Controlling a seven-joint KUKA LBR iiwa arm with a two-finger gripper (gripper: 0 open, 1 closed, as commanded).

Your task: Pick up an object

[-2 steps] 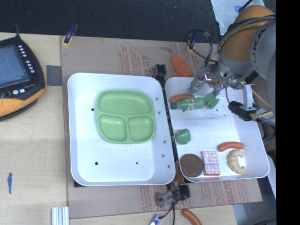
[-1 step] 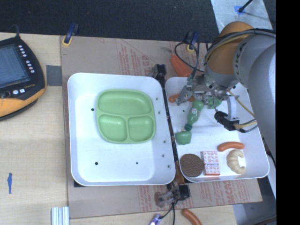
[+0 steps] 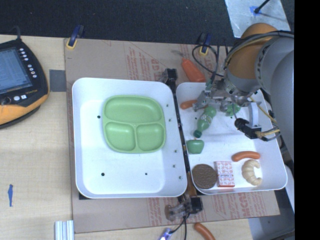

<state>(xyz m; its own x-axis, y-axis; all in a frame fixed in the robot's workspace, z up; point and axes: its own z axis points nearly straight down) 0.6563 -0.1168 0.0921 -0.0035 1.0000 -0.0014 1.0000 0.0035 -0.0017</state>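
The gripper (image 3: 212,100) sits over a green bottle (image 3: 204,120); grip unclear, box (image 3: 224,173) print unreadable.

The grey arm (image 3: 272,59) reaches in from three o'clock, its pincer (image 3: 216,100) down over the right bin (image 3: 272,159), right at a green bottle (image 3: 204,120) that lies tilted toward seven o'clock. Whether the bottle is gripped, I can't tell. Just below sits a green pepper (image 3: 195,146) against the bin's nine o'clock wall. Along the six o'clock edge: a brown cookie (image 3: 204,176), a red-and-white box (image 3: 224,173) touching it, a croissant (image 3: 252,171) and a sausage (image 3: 245,155) above that. In the left bin (image 3: 90,159), a green divided plate (image 3: 134,123). A tablet pendant (image 3: 17,81) rests on the table (image 3: 35,174) at nine o'clock.
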